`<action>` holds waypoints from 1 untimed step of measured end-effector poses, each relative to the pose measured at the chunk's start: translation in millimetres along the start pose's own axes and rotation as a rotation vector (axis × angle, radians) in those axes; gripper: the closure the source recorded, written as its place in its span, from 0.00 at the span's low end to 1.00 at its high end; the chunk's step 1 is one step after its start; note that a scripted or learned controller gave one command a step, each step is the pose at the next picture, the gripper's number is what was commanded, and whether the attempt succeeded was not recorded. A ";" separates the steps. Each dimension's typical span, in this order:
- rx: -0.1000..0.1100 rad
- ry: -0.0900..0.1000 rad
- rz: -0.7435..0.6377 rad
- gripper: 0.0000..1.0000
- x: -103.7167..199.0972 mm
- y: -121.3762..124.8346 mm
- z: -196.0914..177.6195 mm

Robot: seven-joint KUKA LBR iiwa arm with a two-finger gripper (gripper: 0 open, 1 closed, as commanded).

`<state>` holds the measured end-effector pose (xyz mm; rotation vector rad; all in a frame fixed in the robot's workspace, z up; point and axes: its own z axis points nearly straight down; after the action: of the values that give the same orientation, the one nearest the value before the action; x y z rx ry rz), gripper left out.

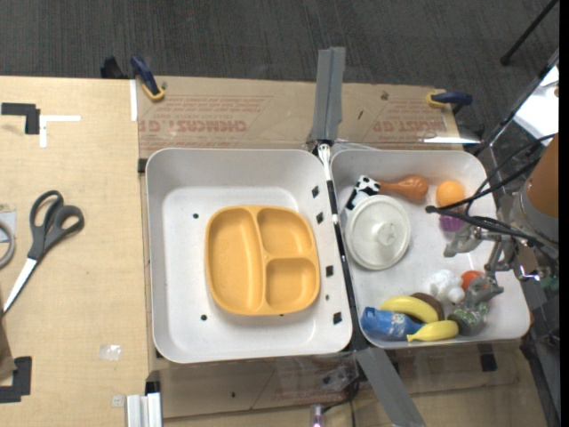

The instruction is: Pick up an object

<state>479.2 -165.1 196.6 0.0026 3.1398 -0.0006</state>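
You see gripper [487, 258] hovering at right bin's [418, 154] right side; finger state unclear. Nearest target: grey toy [474, 312] directly below, bananas [418, 317] further left.

Yellow-orange divided plate [263, 260] in the white left bin [169, 238]; yellow bananas [409, 307], orange ball [451, 192], white lid [380, 232] at right.

I've got a cluttered right bin [507, 323]: white lid [380, 232] in the middle, drumstick [402, 186] and orange ball [450, 192] up top. Two bananas [418, 317] lie along the near wall beside a blue wrapper [382, 324].
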 end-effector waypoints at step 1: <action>0.004 -0.015 -0.036 0.00 -5.1 -51.7 85.9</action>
<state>484.3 -216.8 110.8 -0.0534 3.1244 -0.0072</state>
